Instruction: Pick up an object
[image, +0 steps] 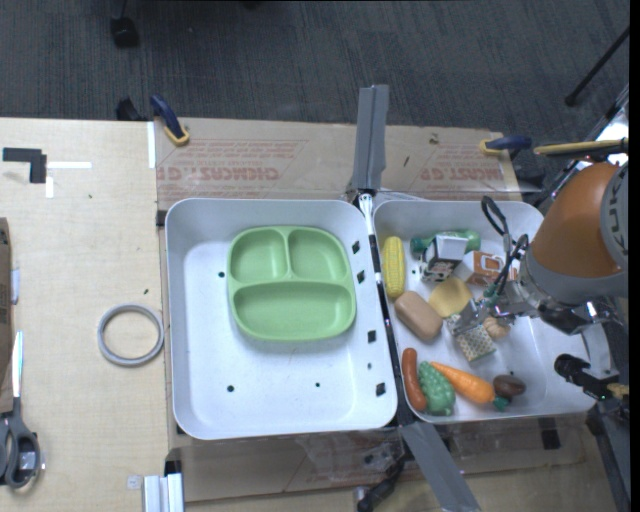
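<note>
In the right bin (560, 400) the gripper (478, 322) hangs low over a pale speckled block (478, 344) — whether its fingers are spread or pinched cannot be told; around it lie smooth plastic foods — a ridged yellow corn cob (394, 266), a tan rounded loaf (418, 316), an orange carrot (464, 381), a knobbly green piece (436, 390); the left bin (190, 330) holds a glossy green divided tray (291, 282).

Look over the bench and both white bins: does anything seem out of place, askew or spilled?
Nothing looks spilled or damaged. The green divided plastic plate sits slightly askew in the left white bin. The toy foods, such as the yellow corn cob and orange carrot, lie jumbled in the right white bin, where the gripper reaches in.
</note>
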